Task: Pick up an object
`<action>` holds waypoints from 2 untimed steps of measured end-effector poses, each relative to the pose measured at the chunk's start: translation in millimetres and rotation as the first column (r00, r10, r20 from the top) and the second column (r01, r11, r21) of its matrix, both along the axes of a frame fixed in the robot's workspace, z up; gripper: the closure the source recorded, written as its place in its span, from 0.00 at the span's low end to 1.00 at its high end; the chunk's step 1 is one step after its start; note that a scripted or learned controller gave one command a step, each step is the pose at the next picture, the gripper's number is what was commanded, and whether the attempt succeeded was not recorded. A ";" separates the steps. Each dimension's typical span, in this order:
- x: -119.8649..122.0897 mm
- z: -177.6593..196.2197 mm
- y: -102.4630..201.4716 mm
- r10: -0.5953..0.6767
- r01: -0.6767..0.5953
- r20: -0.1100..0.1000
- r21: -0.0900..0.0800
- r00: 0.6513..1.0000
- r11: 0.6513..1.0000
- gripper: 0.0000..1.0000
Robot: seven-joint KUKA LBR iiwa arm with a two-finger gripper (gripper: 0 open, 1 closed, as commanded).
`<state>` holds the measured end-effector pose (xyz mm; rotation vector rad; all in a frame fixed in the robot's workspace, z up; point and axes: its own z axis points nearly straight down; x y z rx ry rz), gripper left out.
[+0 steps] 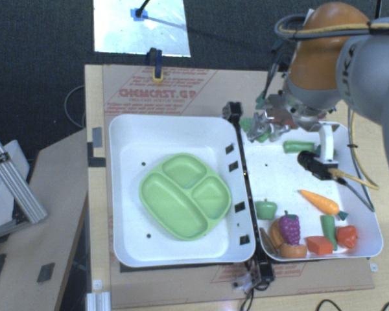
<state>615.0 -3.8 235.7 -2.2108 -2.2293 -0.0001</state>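
Note:
My gripper (262,127) hangs over the far left corner of the right bin (366,220), close to the divider between the bins. A small pale green piece (251,126) shows right at the gripper's tip, and I cannot make out whether it is gripped. A green pod (297,146) lies just right of the gripper. Nearer the front lie an orange carrot (319,201), a green pepper (266,208), purple grapes (289,227), a green vegetable (328,229), a red block (319,245) and a red tomato (347,236).
The left bin (133,173) holds a green divided plate (185,196). Orange pieces (280,243) crowd the right bin's front left corner. Black clips (235,167) line the divider. The grey arm (369,50) reaches in from the upper right.

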 end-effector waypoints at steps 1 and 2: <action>-6.2 -1.1 46.0 -0.001 0.001 0.001 0.000 1.000 1.000 1.00; -37.5 -8.8 95.0 0.001 -0.001 -0.001 0.000 1.000 1.000 1.00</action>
